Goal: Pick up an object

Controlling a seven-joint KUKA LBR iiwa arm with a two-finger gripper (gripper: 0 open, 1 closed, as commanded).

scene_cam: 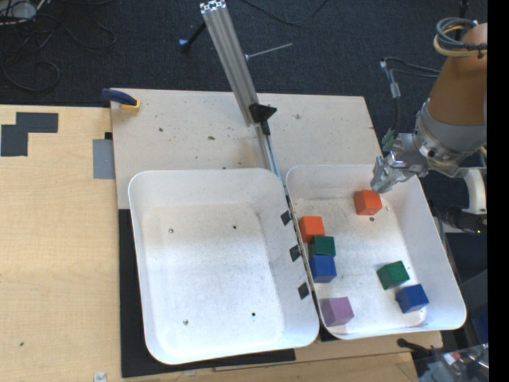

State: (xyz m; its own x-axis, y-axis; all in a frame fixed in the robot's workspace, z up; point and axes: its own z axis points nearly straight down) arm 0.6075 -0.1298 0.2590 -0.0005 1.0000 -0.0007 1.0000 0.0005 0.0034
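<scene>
An orange block [367, 203] is lying in the right bin [433, 233], near its far wall, and the gripper [384, 181] is hanging just above the block's far right corner, though I cannot tell its state.

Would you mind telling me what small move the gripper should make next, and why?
Probably a short drop onto the orange block: the gripper hangs just above its upper right edge in the right bin, and the block stands apart from the others.
</scene>
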